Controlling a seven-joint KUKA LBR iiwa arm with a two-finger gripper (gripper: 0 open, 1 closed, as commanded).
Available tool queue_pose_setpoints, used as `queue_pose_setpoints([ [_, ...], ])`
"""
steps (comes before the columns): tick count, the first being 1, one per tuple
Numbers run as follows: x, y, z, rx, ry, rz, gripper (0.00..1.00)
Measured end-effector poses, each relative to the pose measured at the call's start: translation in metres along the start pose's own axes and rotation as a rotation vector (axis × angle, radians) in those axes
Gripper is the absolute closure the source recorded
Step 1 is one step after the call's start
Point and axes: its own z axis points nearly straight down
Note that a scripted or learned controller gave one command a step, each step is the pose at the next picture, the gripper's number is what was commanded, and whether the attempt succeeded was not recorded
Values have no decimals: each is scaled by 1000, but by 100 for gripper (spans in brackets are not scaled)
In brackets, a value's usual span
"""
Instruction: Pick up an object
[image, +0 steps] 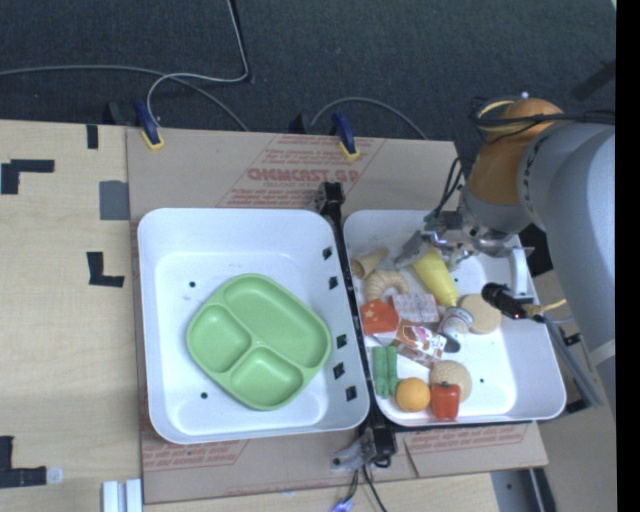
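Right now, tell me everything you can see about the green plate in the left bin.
The green plate is pale green and looks like smooth plastic, with rounded corners and three compartments: two smaller ones and one larger. It lies flat, turned at an angle to the walls of the left bin, on the floor toward the bin's near side. Nothing lies in its compartments, and it looks whole and clean.

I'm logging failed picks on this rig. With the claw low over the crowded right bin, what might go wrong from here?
1. The claw sits right by the yellow banana-like toy, which touches its neighbours; closing may catch two items or nudge them aside.
2. The pile is packed against the right bin divider wall, so fingers may hit the wall.
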Motion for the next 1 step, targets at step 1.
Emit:
queue_pose_setpoints([
  [1, 0, 1, -11, -2, -1, -1, 100],
])
